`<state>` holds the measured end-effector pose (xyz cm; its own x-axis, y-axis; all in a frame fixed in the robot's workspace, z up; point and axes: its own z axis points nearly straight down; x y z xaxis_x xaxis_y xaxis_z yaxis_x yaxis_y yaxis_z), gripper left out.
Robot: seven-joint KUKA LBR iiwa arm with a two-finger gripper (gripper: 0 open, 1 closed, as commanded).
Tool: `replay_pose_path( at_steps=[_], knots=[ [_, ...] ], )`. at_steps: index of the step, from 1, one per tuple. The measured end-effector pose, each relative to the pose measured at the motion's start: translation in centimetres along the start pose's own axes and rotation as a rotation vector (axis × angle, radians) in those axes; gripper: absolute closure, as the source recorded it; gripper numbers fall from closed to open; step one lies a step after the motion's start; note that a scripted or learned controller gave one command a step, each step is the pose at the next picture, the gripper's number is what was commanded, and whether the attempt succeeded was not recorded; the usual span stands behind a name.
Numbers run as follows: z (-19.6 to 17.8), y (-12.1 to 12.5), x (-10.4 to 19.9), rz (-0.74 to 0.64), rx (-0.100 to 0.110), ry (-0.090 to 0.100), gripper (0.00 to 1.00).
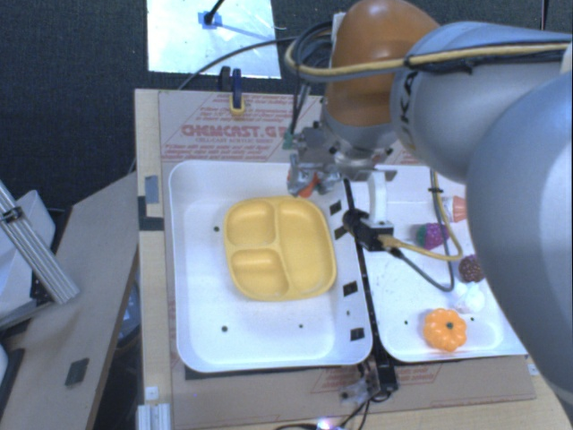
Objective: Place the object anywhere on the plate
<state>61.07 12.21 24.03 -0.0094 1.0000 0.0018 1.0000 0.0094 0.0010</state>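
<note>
You have two bins side by side. The plate point(278, 248) lies in the left bin point(201, 330), toward its back right corner. In the right bin point(407, 325), a toy pumpkin point(445, 328) sits near the front edge.

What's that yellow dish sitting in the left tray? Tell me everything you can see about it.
The yellow divided plastic plate is a rounded rectangle with raised ridges splitting it into three compartments: two smaller ones on the left and one long one on the right. It looks smooth and slightly glossy. It lies flat, a little askew, in the shallow white left bin, toward the bin's right side. The pincer hangs at its far edge.
</note>
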Motion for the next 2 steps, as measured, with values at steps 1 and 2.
replay_pose_path(
  at_steps=[1,2],
  knots=[
    [-0.03,-1.67,5.37,0.000,0.001,0.000,1.00],
    [-0.04,-1.58,5.04,0.006,0.001,-0.002,0.00]
  ],
)
